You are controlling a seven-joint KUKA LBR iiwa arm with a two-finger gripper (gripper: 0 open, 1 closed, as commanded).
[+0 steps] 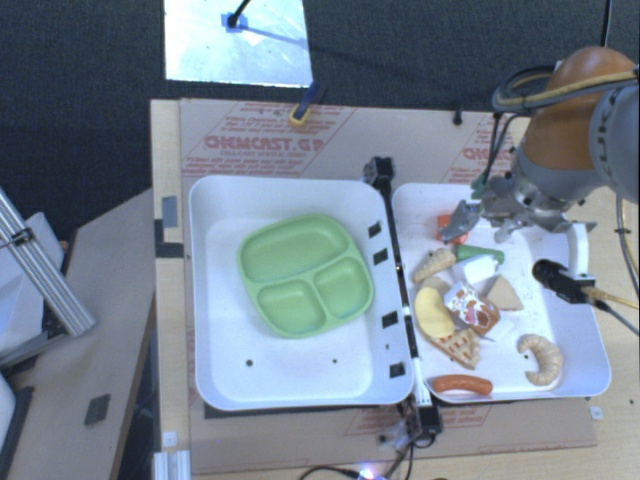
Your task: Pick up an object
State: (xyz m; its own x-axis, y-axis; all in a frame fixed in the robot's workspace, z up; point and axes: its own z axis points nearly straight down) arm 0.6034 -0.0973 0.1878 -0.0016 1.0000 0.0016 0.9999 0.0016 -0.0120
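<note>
The right bin [590, 368] holds several toy foods. Among them are a small orange-red piece [446, 226], a beige knobbly root [434, 263], a green and white piece [480, 257], a yellow piece [431, 311] and a red and white packet [472, 308]. There are also a tan wedge [504, 293], a waffle slice [460, 347], a red sausage [462, 385] and a curled beige shrimp [542, 359]. My gripper [468, 216] hangs low over the bin's back left part, right beside the orange-red piece and just above the green piece.
The left bin [215, 368] holds a green divided plate [303, 273]. A black divider with clips [393, 268] runs between the bins. A black part with a cable [560, 280] juts from the arm over the right bin. A shiny sheet [238, 28] lies beyond the bench.
</note>
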